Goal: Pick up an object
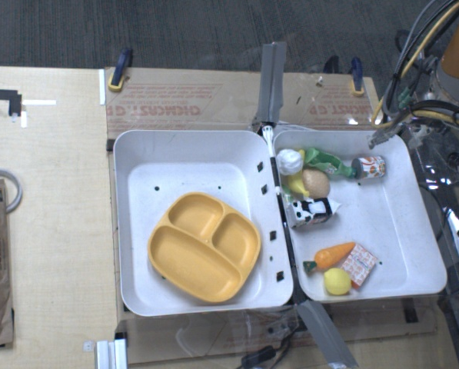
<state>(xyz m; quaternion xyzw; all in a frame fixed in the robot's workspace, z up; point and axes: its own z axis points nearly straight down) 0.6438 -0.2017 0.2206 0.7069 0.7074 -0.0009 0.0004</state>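
Fingers (384, 137) near can (370, 167), potato (316, 181) further left.

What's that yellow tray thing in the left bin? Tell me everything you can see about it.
The yellow plate is a divided dish, seemingly smooth matte plastic, mustard yellow, with rounded corners and a raised rim. Ridges split it into three compartments: one large one along the lower left and two smaller ones toward the upper right. It lies flat and right side up, turned at an angle, on the floor of the left bin, toward the near side. Nothing lies in it.
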